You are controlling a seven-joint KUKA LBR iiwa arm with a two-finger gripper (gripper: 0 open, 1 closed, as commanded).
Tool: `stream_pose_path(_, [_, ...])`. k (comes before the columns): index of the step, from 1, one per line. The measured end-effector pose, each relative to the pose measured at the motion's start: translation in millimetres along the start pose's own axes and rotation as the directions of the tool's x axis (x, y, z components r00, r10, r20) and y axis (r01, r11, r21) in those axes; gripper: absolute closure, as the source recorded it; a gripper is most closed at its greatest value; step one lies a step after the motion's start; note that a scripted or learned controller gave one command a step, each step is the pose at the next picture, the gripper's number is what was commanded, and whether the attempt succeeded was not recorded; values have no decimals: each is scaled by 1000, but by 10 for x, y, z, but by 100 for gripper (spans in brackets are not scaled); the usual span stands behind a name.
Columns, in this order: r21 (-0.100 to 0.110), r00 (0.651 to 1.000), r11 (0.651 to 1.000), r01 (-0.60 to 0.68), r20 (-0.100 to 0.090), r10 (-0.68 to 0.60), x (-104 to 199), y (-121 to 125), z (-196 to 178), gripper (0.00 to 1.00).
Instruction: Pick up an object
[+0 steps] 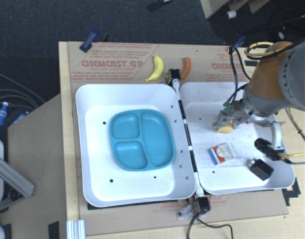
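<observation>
My gripper (228, 120) reaches down into the right bin (207, 96) near its middle, below the grey wrist and orange band. A small pale yellow object (225, 129) lies right at the gripper's tip, touching or nearly touching it. Whether it is held I cannot tell. A small red, white and blue packet (222, 153) lies flat on the bin floor, in front of the gripper and apart from it. Close to the front right corner of that bin a black block (260, 169) rests.
The left bin (92, 183) holds a blue divided plate (141, 139). Behind the bins, on the bench board, lie a toy banana (155, 68) and an orange piece (185, 67). A blue clip (89, 41) sits at the board's far left corner.
</observation>
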State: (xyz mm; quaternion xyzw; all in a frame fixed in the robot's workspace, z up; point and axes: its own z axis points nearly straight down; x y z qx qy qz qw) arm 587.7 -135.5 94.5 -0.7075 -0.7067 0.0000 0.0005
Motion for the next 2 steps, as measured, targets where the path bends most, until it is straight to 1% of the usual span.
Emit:
stream_pose_path(1, [-2, 1000, 1000, 2, 0, -2, 613, -146, -982, 100])
stream_pose_path(2, [-1, 1000, 1000, 2, 0, -2, 971, -624, -1583, 100])
